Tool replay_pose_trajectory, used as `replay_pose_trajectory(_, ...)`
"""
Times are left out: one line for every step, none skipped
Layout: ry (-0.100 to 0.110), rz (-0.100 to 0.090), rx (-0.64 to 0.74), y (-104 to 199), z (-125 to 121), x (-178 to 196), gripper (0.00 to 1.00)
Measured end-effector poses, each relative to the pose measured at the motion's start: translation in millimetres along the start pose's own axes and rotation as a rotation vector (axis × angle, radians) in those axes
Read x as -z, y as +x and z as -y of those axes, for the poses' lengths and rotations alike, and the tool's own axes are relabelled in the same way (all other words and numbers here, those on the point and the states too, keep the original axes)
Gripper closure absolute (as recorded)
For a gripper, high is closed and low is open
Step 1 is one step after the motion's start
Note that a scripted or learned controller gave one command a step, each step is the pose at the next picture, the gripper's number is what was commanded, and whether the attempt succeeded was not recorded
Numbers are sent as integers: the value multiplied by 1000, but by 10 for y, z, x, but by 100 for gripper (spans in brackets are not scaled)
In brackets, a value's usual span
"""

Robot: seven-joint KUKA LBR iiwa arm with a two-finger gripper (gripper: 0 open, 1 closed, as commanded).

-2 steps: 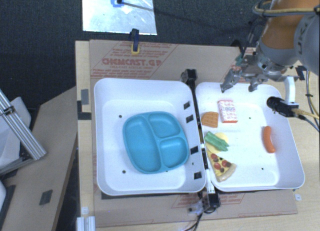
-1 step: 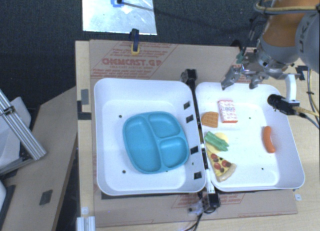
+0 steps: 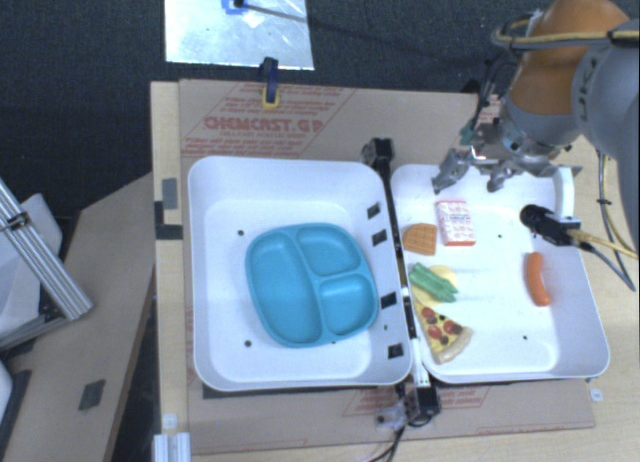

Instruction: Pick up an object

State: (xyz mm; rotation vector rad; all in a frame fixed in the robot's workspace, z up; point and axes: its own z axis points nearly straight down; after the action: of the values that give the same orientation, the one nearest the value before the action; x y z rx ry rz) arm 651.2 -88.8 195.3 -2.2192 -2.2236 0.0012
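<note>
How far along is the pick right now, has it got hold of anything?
Nothing looks picked yet. The gripper is open over the back of the right bin, with nothing between its fingers. The small box, cookie, green vegetable, pizza slice and sausage all lie on the bin floor. Left to do: descend, close on one and lift.
</note>
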Motion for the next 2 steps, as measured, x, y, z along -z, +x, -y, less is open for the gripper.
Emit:
replay_pose_trajectory(-2, 0, 0, 62, 33, -430, 0)
replay_pose_trajectory(-4, 1, 0, 57, 7, -1037, 0)
